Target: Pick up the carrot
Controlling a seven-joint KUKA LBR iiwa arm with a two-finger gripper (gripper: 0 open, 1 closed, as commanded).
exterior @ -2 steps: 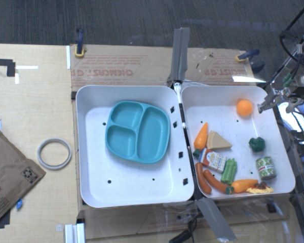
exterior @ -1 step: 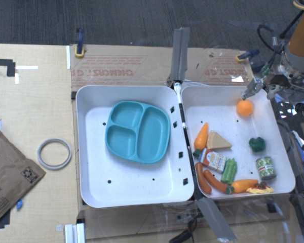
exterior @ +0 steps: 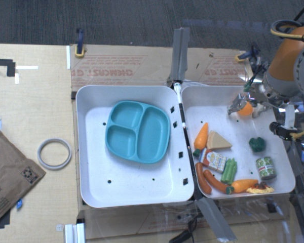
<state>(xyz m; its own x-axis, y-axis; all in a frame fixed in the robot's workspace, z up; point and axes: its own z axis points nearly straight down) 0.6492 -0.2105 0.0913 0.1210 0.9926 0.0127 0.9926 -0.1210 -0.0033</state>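
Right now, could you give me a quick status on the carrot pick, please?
Gripper low at right bin's far side, beside an orange item. Carrot free by left wall. Cheese wedge close alongside.

Looking down at a slant from above the bench (exterior: 30,110), taking in both white bins (exterior: 86,135) side by side, left bin near frame centre, dark floor (exterior: 142,9) showing beyond the bench's far edge.

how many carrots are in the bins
2, both in the right bin: one carrot at the left wall beside the cheese wedge, one near the front edge. Others may be hidden.
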